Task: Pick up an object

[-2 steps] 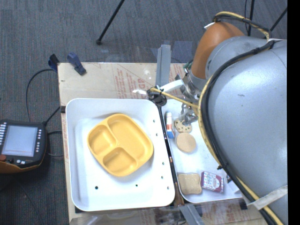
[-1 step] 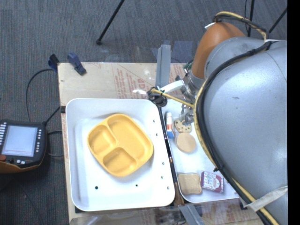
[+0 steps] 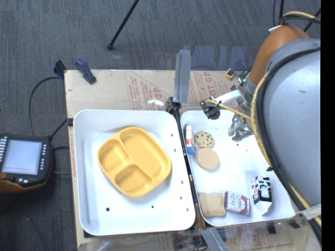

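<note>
Two shallow white plastic bins are seen side by side on the plywood-topped bench (image 3: 120,88). The left bin (image 3: 86,192) is occupied by a yellow plastic divided plate (image 3: 134,161) with three compartments, lying near the bin's centre.

The right bin (image 3: 238,171) holds several small things. At its 9 o'clock edge, against the divider, a slim white tube with a blue and red label (image 3: 188,139) is laid lengthwise. Just at 3 o'clock of the tube a round chocolate-chip cookie (image 3: 204,139) is found, and touching it at 6 o'clock a plain tan round cookie (image 3: 208,159). Along the bin's 6 o'clock edge a tan toast-shaped slice (image 3: 212,204) lies just beside a small dark red and white packet (image 3: 237,203). At about 4 o'clock a black-and-white carton (image 3: 261,189) is seen by the bin's rim. Print is visible on the packet and the carton, but it is too small to be read. Red lettering is stamped on the bench surface, also not legible.

The grey arm (image 3: 293,119) with its orange band enters from 3 o'clock. The end effector (image 3: 239,129) is held over the right bin's 1 o'clock region, well apart from the cookies. Whether it is released or clenched cannot be told; nothing is seen grasped in it.
</note>
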You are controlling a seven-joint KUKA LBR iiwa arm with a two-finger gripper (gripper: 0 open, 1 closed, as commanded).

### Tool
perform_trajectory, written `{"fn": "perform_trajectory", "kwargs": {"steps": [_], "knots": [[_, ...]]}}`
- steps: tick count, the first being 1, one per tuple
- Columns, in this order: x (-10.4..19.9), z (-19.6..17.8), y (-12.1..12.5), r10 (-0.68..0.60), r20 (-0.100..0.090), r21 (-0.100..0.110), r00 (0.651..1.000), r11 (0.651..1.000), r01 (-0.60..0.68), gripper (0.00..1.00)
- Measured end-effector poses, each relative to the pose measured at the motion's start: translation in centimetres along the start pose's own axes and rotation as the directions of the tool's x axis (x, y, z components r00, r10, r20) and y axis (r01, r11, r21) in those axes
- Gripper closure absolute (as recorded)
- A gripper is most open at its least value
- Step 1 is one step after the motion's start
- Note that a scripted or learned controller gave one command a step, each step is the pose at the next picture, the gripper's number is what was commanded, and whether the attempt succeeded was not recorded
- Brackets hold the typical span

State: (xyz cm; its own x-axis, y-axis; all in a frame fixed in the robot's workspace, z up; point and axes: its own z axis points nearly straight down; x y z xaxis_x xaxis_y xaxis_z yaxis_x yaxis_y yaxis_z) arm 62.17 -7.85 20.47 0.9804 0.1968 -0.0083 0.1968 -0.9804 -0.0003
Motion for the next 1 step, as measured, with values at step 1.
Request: {"fn": "perform_trajectory", "kwargs": {"steps": [1], "knots": [[1.67,2.26,-4.52,-0.254,0.003,0.003,0.967,0.967,0.254,1.0]]}}
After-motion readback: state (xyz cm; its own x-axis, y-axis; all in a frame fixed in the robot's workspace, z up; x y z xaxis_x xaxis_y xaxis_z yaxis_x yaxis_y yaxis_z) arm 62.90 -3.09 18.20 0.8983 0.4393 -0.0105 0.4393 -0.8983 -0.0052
